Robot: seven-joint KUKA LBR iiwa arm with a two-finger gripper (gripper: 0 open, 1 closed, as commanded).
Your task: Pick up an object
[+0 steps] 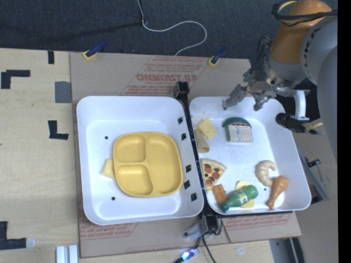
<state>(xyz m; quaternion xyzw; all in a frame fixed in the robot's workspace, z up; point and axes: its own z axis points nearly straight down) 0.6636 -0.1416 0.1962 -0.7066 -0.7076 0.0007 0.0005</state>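
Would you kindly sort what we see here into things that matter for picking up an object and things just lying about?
For the job:
claw, fingers spread, nothing between them
right bin
green bottle
drumstick
croissant
pizza slice
cheese wedge

Lying about:
yellow divided plate in the left bin
white cable
blue clamps

Two white bins: left bin (90,147), right bin (288,163). One yellow divided plate (148,163). One pizza slice (211,171). One green bottle (239,196). One croissant (266,171). One drumstick (277,190). One cheese wedge (207,129).
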